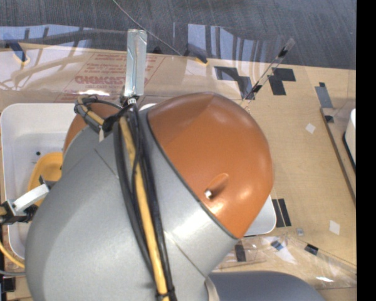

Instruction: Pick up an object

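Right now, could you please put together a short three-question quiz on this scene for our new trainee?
1. True or false: the arm covers most of the white bin in the camera view.
2. What colour is the rounded thing that shows in the bin at the arm's left edge? A) yellow B) blue C) green
3. Fill in: the black cables run along the arm's ____ body, beside its orange band.

Key
1. True: grey and orange arm parts hide most of the bin.
2. A, yellow; the arm hides part of it, so what it is cannot be told.
3. grey
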{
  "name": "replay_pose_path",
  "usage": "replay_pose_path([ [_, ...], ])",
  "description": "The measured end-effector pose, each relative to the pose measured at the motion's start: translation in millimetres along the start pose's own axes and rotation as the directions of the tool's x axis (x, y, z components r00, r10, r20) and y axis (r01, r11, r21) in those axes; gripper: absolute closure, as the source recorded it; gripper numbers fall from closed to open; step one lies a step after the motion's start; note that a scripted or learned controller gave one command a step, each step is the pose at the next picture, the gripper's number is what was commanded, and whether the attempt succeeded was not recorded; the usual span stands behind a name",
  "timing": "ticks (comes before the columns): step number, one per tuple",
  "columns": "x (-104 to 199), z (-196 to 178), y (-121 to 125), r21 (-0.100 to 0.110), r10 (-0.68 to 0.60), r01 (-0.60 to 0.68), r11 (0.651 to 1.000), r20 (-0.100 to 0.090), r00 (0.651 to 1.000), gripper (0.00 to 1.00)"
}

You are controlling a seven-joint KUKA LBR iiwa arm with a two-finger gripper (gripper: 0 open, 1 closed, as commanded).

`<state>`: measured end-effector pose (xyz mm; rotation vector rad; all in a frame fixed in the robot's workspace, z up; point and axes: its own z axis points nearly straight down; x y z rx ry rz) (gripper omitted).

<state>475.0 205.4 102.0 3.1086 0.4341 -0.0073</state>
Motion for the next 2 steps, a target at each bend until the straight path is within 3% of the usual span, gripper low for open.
replay_pose_path([
  [1,104.6,11.7,19.8,0.002,0.064,-0.064,0.998,0.008,0.998,1.0],
  [2,75.7,11.1,8.9,0.003,0.071,-0.071,0.997,0.001,0.997,1.0],
])
